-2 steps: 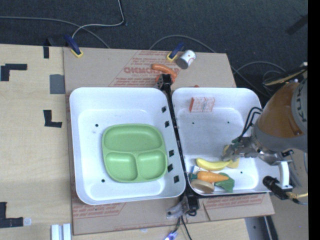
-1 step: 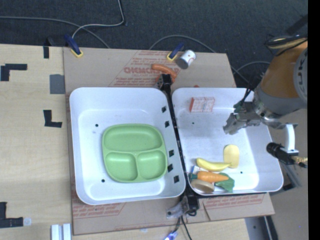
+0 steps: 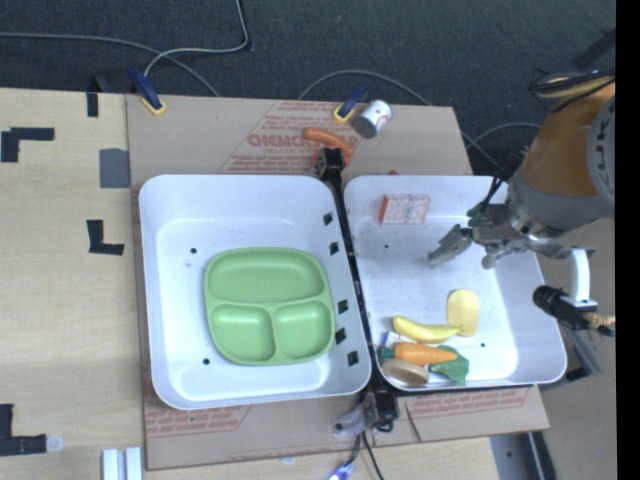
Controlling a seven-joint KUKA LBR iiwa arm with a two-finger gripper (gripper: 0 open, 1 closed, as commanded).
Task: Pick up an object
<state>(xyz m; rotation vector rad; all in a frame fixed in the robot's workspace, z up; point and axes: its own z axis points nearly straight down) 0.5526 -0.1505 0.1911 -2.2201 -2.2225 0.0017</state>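
In the right bin (image 3: pixel 520 363), a small pink and white box (image 3: pixel 403 209) lies near the far wall. A pale yellow rounded piece (image 3: pixel 463 310), a banana (image 3: pixel 424 330), a carrot with green top (image 3: pixel 430 354) and a brownish piece (image 3: pixel 404 373) cluster near the front wall. My gripper (image 3: pixel 470 249) hovers over the bin's middle right, with two grey fingers (image 3: pixel 449 246) spread apart and nothing between them. It is right of the box and above the yellow piece.
The left bin (image 3: pixel 170 208) holds a green divided plate (image 3: pixel 270 303). Clamps and an orange tool (image 3: pixel 330 138) sit on the cardboard behind the bins. Cables run across the dark floor. The arm's grey and orange body (image 3: pixel 575 158) stands over the right bin's right edge.
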